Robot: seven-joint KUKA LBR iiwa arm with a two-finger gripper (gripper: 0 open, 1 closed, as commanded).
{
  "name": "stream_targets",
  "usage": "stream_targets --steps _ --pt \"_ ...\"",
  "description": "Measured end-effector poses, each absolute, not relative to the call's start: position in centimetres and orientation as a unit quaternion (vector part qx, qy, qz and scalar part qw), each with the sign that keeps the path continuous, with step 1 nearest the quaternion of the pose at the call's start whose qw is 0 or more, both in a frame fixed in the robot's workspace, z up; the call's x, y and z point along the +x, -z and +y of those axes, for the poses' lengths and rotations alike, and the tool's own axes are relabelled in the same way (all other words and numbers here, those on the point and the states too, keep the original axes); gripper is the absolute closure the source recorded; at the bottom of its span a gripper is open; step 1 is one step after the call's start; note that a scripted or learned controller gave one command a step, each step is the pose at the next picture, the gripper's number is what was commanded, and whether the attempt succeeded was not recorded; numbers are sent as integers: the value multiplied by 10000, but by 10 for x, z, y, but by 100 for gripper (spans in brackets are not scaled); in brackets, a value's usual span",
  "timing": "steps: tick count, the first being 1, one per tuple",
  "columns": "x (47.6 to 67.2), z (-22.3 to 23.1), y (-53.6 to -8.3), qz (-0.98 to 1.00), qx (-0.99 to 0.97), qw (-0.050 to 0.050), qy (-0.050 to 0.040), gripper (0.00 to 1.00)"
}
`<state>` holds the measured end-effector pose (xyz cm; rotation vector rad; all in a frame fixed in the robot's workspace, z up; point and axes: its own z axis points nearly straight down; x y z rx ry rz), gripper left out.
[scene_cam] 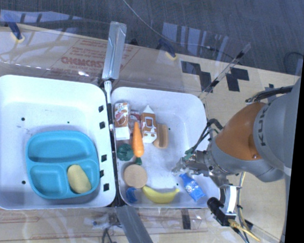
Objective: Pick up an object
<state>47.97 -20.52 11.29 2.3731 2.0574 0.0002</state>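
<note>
Nearest you, along the front wall of the right bin point(160, 96), a banana point(160, 194) lies flat beside a blue-rimmed cup point(132, 195), with a tan round disc point(135, 175) just behind them. A blue packet point(191, 186) sits by the bin's right front edge, directly under the gripper point(189, 165); you cannot tell from this view whether the fingers are spread or pressed together, and nothing shows between them. Bare white floor lies between the gripper and the central cluster. Further back you find a carrot point(137, 139), a green piece point(124, 152), two cartons point(121, 119) point(148, 124) and a bread roll point(161, 136) crowding the dividing wall. In the left bin point(14, 93), a yellow potato point(79, 178) rests in a blue tray point(61, 149).
</note>
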Motion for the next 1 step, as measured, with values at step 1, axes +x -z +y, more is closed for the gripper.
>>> stream_targets --steps 1 --pt "509 -155 -244 6622 7493 20 -26 100"
